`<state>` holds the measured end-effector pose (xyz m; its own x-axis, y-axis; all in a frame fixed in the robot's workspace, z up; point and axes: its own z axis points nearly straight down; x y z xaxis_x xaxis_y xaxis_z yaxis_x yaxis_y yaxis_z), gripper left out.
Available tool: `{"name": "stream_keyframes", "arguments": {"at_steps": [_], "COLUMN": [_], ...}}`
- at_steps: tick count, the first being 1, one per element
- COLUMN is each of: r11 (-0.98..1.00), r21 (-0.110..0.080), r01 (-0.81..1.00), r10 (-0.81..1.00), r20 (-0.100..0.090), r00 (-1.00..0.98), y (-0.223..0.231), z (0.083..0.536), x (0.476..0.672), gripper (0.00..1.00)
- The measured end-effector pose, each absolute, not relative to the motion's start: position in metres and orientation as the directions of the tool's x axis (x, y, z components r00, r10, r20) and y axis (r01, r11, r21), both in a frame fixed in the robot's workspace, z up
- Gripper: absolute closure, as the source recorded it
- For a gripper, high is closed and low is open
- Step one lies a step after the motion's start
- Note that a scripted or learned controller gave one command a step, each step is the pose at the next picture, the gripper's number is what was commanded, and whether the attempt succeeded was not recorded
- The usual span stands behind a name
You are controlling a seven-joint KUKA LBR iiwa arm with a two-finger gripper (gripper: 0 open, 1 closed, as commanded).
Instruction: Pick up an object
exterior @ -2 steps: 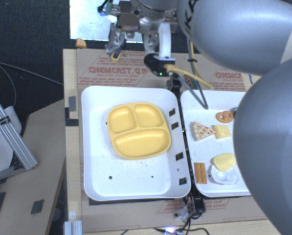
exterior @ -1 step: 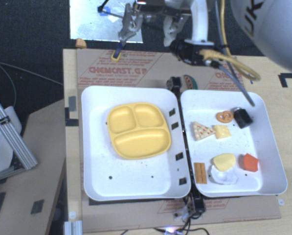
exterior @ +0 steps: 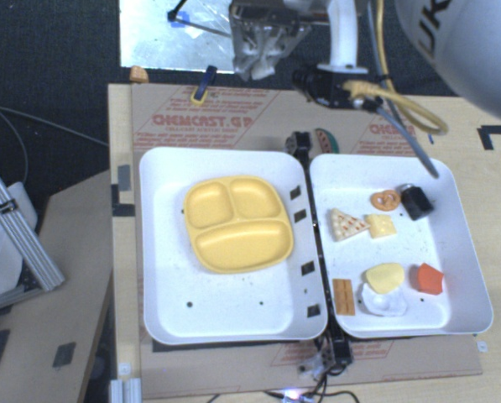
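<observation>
Camera view: gripper (exterior: 255, 64) hangs above the worktop's far edge, well apart from the bins; jaw state cannot be told. Orange block (exterior: 428, 280), near the right bin's (exterior: 460, 225) front corner, probably light, rigid; grip its flat sides.

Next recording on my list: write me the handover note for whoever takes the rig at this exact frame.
Hand: raised beyond the far edge of the bins, above the bench's back; nothing visible between its fingers, open or shut not readable.
Left bin: a yellow divided plate.
Right bin: pretzel, black block, pizza slice, cheese wedge, yellow lump resting on a white piece, orange block, brown wafer.
Done: nothing picked yet, judging by the layout.
Left: choose an object, descend, grasp, lift.
</observation>
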<state>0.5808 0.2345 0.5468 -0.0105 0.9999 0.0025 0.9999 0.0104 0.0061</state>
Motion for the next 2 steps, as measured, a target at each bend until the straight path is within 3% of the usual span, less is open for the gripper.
{"name": "stream_keyframes", "arguments": {"at_steps": [1,2], "r11": [-0.004,-0.007], "r21": [0.0,-0.007], "r01": [1.0,1.0], "r10": [1.0,1.0], "r20": [-0.001,-0.001], "r00": [0.004,0.007], "y": [0.165,0.084], "z": [0.535,0.464], "x": [0.556,0.486], "gripper": [1.0,1.0]}}
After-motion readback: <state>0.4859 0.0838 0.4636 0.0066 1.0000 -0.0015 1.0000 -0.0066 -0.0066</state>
